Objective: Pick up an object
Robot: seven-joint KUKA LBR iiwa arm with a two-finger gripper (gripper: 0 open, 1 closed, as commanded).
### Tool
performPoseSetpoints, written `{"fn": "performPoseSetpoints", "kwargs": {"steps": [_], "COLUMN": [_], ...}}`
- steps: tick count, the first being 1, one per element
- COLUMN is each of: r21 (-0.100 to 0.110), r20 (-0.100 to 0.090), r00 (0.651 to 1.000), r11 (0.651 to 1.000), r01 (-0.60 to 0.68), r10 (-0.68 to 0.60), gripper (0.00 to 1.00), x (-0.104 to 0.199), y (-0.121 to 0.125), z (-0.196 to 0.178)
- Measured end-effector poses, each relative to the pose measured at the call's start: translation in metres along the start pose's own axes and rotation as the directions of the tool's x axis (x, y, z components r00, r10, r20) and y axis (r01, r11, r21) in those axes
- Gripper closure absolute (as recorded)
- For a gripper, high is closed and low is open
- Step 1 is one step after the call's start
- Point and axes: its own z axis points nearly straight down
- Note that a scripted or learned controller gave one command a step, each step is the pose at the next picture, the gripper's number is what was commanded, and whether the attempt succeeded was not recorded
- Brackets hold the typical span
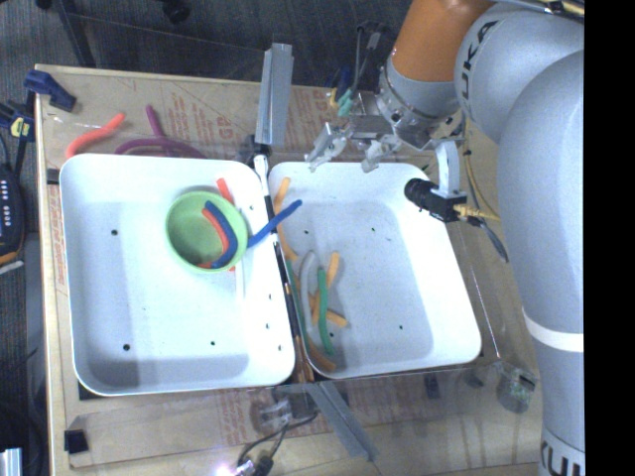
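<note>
The gripper [347,154] hangs above the far rim of the right bin [437,305], its two metal fingers [324,149] spread apart with nothing between them. The arm [516,77], grey with its orange band, crosses in from the right and covers that bin's far right corner. Below, along the right bin's left wall, lies a loose pile of thin orange, green and grey sticks [319,305], well apart from the gripper. In the left bin [129,325] sits a green bowl [203,228] holding red and blue curved pieces; a blue stick [274,222] leans from the bowl across the divide between the bins. Behind the left bin, orange and purple cables [139,139] lie on the bench [179,97].
</note>
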Motion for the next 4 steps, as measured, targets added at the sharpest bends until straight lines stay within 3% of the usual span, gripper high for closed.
{"fn": "performPoseSetpoints", "kwargs": {"steps": [1,2,3,4], "r21": [0.001,-0.001,0.001,-0.005], "r20": [0.001,0.0,0.002,0.0], "r00": [0.998,1.0,0.999,1.0], "r11": [0.998,1.0,0.999,1.0], "r01": [-0.067,0.028,0.036,-0.022], "r10": [0.067,-0.028,-0.036,0.022], "gripper": [0.0,0.0,1.0,1.0], "x": [-0.005,-0.036,-0.036,-0.008], "y": [-0.028,-0.089,-0.089,-0.092], "z": [0.11,0.162,0.152,-0.017]}}
